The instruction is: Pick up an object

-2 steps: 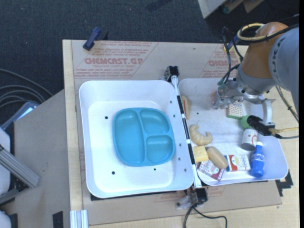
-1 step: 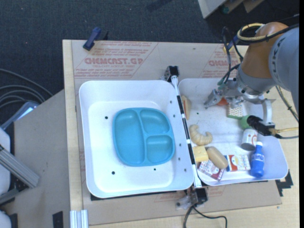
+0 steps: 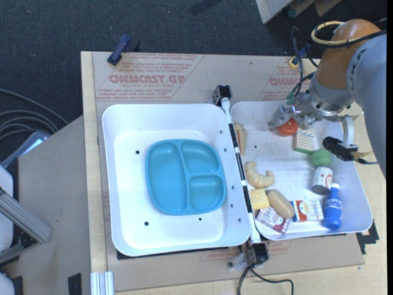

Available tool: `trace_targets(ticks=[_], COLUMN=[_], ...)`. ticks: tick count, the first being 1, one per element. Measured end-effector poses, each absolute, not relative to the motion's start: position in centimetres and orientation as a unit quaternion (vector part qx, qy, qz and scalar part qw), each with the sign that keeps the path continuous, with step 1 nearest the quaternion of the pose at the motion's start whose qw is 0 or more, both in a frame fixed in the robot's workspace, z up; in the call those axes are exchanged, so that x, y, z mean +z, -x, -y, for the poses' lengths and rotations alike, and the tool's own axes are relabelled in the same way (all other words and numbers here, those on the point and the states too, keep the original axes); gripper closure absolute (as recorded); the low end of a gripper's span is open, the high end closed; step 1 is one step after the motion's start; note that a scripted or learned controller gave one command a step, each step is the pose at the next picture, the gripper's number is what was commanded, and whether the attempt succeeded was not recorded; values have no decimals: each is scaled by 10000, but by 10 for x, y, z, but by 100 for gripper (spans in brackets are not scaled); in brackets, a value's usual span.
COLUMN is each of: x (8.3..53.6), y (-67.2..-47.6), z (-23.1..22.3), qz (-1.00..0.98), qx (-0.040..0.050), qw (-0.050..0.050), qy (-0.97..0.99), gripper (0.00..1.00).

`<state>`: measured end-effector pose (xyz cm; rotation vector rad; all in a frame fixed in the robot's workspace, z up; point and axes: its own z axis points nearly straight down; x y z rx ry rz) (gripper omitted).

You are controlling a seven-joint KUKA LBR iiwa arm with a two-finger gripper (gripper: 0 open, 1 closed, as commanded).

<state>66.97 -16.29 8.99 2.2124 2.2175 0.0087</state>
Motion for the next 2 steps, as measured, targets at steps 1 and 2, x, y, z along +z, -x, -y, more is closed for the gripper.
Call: trace_targets(ticks=[1,2], x=[101,244], y=[-671,-647], z=[164,92], qz=[-7080,-7078], qx=[26,16], qw=[74,14], qy=[-7061,-7064], gripper=[100,100])
